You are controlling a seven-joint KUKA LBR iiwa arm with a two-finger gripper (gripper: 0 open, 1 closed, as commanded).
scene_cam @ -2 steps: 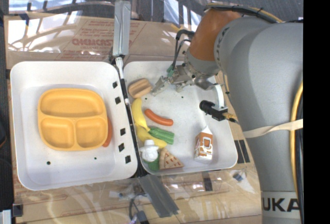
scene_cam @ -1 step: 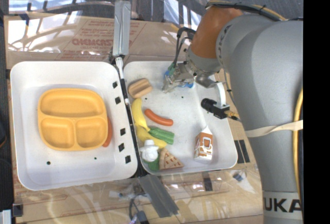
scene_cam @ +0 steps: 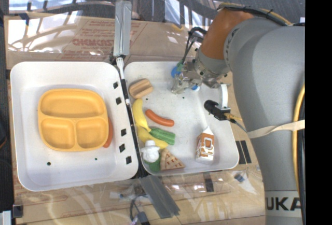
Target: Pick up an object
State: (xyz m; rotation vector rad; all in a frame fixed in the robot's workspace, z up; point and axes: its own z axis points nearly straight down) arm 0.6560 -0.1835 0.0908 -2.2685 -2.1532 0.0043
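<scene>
Hovering low over the far part of the right bin point(scene_cam: 228, 154), the gripper point(scene_cam: 182, 84) hangs from the grey arm point(scene_cam: 264, 79), which comes in from the bin's right side with its orange band point(scene_cam: 220, 32) above the wrist. Whether it is spread or pressed together cannot be told, because the small parts at its tip blur together; nothing can be made out between them.

Nearest along the right bin's front edge, close to its left wall, a white bottle point(scene_cam: 150, 153) stands by a green piece point(scene_cam: 153, 166), with a toast-like triangle point(scene_cam: 170, 160) touching just to its right. A small milk carton point(scene_cam: 205, 146) stands toward the front right corner, apart from the rest. Farther back, a green pepper-like item point(scene_cam: 163, 136) lies against a yellow banana point(scene_cam: 138, 117) that runs along the left wall. An orange-red sausage point(scene_cam: 160, 118) lies beside it toward the middle. Farther still, a brown bun point(scene_cam: 140, 88) rests near the far left corner, well to the left of the gripper.

In the left bin point(scene_cam: 26, 167), a yellow divided tray point(scene_cam: 72, 119) sits centrally, with a thin orange item point(scene_cam: 108, 136) touching its right rim.
</scene>
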